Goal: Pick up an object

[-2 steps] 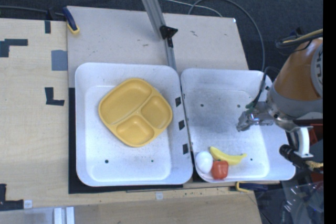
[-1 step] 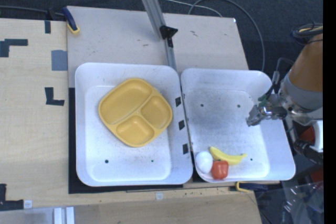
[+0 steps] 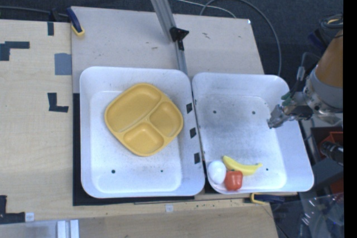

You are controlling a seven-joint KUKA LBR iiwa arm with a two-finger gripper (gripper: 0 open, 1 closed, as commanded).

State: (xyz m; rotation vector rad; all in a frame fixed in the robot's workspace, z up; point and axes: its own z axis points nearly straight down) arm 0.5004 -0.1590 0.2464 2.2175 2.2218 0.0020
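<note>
Single fixed overhead camera, slanting down over both bins [image 3: 89,120].

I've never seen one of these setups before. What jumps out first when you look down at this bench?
The big yellow three-compartment plastic plate grabs the eye, lying in the left white bin. In the right white bin, a yellow banana, a red pepper-like toy and a white egg-shaped ball huddle at the near edge. The arm's pincer hangs over that bin's right side.

Even bright light, slightly soft focus
</note>
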